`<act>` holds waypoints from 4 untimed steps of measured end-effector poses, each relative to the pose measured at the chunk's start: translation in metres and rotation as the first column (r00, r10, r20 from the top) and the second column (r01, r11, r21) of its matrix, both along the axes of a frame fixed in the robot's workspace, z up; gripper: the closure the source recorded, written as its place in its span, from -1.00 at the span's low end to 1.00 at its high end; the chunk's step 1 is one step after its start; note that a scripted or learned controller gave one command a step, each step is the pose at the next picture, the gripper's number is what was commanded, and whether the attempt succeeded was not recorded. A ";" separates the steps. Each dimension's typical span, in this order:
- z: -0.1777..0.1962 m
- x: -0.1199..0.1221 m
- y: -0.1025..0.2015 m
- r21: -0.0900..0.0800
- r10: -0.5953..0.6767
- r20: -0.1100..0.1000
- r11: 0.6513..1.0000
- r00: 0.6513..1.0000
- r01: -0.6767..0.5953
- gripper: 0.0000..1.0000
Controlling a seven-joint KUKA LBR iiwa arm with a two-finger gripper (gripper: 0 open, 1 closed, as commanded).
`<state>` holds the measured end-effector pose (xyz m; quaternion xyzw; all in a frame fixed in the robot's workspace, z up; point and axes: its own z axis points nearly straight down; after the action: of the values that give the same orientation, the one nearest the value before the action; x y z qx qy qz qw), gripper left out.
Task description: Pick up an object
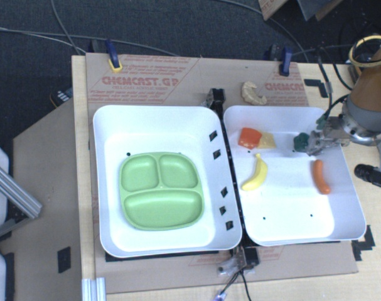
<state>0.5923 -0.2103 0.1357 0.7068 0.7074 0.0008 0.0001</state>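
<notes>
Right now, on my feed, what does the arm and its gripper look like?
The arm comes in from the right: a rounded grey body with an orange-brown band above the wrist. The gripper at its tip is a small metallic grey assembly with dark parts. Dark cables run beside it along the bench.

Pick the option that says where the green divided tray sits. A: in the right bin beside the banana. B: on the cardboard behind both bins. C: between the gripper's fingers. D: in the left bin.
D: the green divided tray lies flat inside the left bin, while the banana lies in the right bin.
</notes>
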 end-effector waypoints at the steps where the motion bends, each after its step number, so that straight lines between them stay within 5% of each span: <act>1: 0.064 0.007 -0.002 -0.004 0.001 0.007 1.000 1.000 -0.001 1.00; 2: 0.082 0.008 -0.002 -0.002 0.000 0.002 1.000 1.000 0.000 1.00; 4: 0.078 0.014 0.096 0.001 0.005 -0.003 1.000 1.000 -0.005 1.00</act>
<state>0.6062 -0.1143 0.2142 0.7052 0.7090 0.0002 -0.0014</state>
